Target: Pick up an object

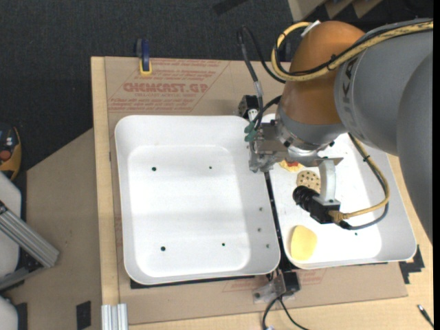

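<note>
Near the front edge of the right-hand shallow white bin (385, 253) lies a pale yellow, rounded, soft-looking lump (302, 242), well apart from everything else and the easiest thing here to take. Further back in the same bin sits a small tan round disc pierced with holes (309, 179), and just behind it a little red-orange scrap (292, 164), half hidden under the wrist and too small to identify.

The gripper (262, 153) hangs over the left rim of that bin, close to the wall it shares with the left-hand white bin (185, 205), whose floor has a few small dark dots. Seen from above, the wrist hides the gripper's tip, so I cannot tell whether it is parted or closed, and nothing can be seen in its grasp.

My judgement is that no pick has been made and the approach is the step in hand. To do it well, the gripper should move off the rim, since a descent here would likely strike the bin wall. It should centre over the yellow lump, come straight down with the jaws spread wider than the lump, and close low on its sides. The flat disc would be harder to pinch.

The grey arm (385, 81) with its orange band (323, 53) looms over the back of the bin. Both bins rest on a brown cardboard sheet with red lettering (165, 81).
</note>
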Controlling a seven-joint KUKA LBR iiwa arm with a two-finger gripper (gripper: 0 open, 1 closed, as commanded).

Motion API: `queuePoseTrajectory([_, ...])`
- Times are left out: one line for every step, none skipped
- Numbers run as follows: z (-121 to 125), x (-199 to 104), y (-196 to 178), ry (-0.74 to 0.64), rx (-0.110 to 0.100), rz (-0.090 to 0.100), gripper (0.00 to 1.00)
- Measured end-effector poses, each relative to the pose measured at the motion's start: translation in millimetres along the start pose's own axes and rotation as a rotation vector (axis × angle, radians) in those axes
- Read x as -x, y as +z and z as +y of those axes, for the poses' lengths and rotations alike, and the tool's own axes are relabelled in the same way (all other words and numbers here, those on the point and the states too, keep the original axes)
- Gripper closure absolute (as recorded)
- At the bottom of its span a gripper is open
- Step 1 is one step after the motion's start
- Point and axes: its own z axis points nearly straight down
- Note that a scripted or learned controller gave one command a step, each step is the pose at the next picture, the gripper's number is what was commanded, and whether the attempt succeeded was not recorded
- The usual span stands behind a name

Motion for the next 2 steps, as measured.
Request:
queuePoseTrajectory([28.1, -70.6, 67.6, 0.002, -0.012, -0.001, 1.0])
queuePoseTrajectory([53.3, -161.1, -53.6, -0.002, 0.006, 0.006, 1.0])
